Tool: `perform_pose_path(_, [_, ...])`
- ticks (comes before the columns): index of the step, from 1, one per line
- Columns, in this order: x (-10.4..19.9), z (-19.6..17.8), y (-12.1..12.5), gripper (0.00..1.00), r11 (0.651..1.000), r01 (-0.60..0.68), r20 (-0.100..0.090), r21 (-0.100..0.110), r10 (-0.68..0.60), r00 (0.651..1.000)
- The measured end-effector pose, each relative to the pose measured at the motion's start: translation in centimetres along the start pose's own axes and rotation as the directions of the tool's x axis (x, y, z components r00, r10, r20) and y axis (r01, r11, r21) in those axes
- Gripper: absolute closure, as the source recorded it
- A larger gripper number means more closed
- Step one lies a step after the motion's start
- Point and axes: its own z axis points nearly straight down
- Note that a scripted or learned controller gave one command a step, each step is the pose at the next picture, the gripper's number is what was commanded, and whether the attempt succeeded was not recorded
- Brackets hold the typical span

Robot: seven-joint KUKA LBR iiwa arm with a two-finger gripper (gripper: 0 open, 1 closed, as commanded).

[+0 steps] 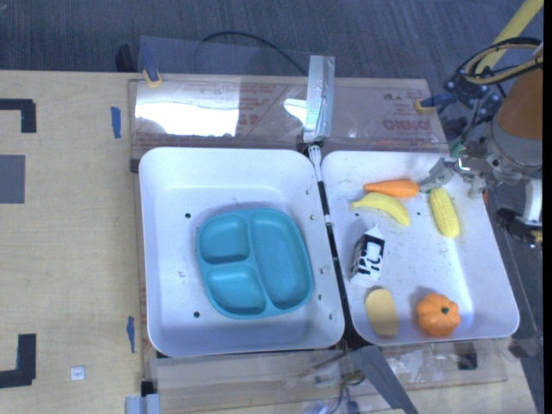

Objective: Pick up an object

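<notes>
The right bin holds several toy foods: an orange carrot, a yellow banana, a yellow corn cob, a black-and-white carton, a tan potato-like piece and an orange pumpkin. My gripper hangs over the bin's back right part, just above the corn cob and right of the carrot. It is open, with nothing between its fingers.
The left bin holds a blue divided plate. A clear panel with a metal post stands behind both bins. Yellow and blue cables trail near the arm at the upper right.
</notes>
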Motion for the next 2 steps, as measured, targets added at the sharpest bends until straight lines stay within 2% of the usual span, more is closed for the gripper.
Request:
perform_pose_path(1, [3.5,2.7,3.6,0.00,0.999,0.015,-0.006,0.045,-0.015,1.000])
perform_pose_path(2, [2.0,3.5,4.6,0.00,0.998,0.054,-0.028,0.041,-0.053,0.998])
